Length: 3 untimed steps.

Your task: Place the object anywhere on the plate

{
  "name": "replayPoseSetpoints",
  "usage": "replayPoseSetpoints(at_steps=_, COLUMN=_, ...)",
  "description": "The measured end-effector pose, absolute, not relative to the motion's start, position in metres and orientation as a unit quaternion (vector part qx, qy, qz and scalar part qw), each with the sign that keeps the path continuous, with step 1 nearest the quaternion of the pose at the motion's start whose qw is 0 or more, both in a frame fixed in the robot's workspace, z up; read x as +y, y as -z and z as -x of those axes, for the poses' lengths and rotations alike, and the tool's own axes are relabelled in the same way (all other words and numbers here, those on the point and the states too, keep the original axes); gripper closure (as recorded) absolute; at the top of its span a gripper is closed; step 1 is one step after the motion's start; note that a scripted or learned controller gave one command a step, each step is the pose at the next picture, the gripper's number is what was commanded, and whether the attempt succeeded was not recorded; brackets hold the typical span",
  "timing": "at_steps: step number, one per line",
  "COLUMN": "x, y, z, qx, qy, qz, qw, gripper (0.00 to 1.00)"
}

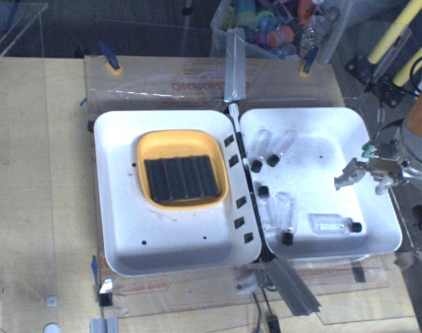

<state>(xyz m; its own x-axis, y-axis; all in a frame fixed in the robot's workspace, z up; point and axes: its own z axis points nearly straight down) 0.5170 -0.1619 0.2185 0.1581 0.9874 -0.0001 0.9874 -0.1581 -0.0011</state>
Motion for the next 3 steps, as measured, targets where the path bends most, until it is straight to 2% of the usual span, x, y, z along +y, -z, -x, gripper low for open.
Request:
replayPoseSetpoints(at_steps=1, x=-0.213, y=-0.293, z=-0.538, qx=-0.701, qy=0.0000, qz=0.713, qw=-0.001, gripper=0.00)
replayPoseSetpoints(at_steps=2, x=-0.219, y=-0.272, z=-0.549, qx=-0.705, qy=-0.0006, qz=0.710, qw=0.000, gripper=0.00)
replayPoseSetpoints(at_steps=3, x=-0.219, y=-0.282, z=-0.551, qx=-0.705, qy=-0.0007, qz=0.709, qw=-0.001, gripper=1.00)
